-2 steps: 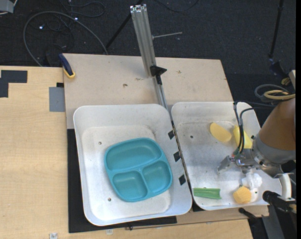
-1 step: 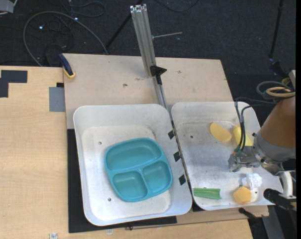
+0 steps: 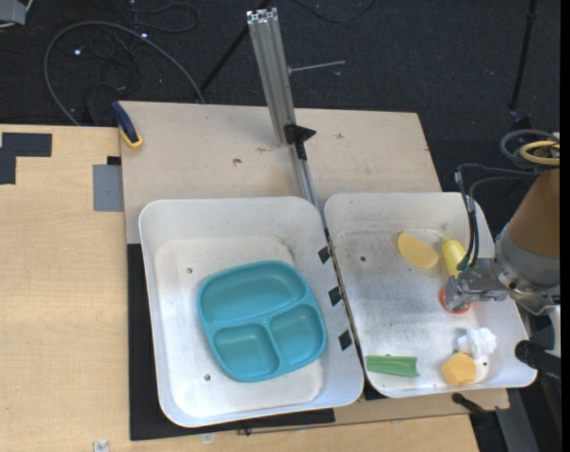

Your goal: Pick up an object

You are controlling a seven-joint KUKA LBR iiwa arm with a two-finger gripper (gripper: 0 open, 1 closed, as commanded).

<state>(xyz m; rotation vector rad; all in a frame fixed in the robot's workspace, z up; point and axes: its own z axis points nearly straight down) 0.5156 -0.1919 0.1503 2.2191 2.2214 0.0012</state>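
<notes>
The gripper hung low at the right bin's right side, directly over a small red object. Whether it was open or closed could not be told. A yellow piece lay just beyond it.

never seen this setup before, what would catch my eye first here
The teal divided tray stands out most, lying alone in the left bin. Next comes the cluster in the right bin: a pale yellow piece near the top, a green block at the front edge, an orange piece beside it. The gripper sits low at that bin's right side.
</notes>
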